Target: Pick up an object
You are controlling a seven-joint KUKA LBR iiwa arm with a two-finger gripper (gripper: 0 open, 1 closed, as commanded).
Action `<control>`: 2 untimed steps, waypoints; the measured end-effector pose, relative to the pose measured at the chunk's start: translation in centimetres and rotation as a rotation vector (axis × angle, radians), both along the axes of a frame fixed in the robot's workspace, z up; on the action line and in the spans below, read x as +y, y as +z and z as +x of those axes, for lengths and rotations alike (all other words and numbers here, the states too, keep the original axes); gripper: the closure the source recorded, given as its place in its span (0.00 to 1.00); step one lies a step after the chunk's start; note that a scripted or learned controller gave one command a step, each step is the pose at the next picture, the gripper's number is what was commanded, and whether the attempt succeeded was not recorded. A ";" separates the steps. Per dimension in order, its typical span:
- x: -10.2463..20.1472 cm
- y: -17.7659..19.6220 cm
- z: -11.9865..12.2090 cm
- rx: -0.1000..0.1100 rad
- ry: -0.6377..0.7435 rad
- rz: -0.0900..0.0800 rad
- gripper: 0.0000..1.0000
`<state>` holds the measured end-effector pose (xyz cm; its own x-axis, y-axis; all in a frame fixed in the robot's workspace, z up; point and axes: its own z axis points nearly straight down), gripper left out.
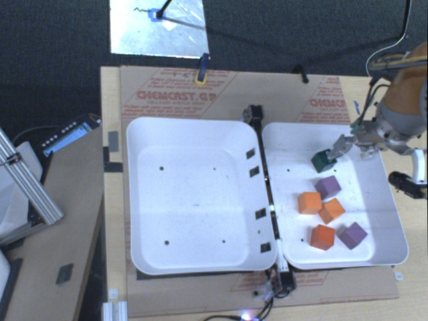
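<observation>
a: nearest the lens, at the six o'clock edge of the right bin [394, 246], sit an orange block [322, 237] and a purple block [352, 235] side by side, near but apart.

b: and above them?

a: two more orange blocks, one [309, 202] at nine o'clock of the other [332, 210], edges about touching. a second purple block [328, 186] sits just at twelve o'clock of that pair. a dark green block [322, 160] lies further toward twelve, by itself.

b: where's the gripper [338, 150]?

a: at about one o'clock of the green block, right beside or on it. i cannot tell whether the jaws are spread or pinching; the tips blur into the block.

b: how would these handle?

a: they look like small, light, rigid cubes with flat matte faces, unlikely to slip or crush. i'd judge two opposite flat sides the best hold, and the green one easiest, since it stands clear of its neighbours.

b: the left bin [154, 199]?

a: plain white floor with a few dark dots.
</observation>
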<state>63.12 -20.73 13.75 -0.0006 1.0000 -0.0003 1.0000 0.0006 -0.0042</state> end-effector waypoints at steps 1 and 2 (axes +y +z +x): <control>8.6 -5.3 -0.1 -0.009 0.010 0.000 0.00; 8.1 -4.2 -0.2 -0.003 0.004 0.000 1.00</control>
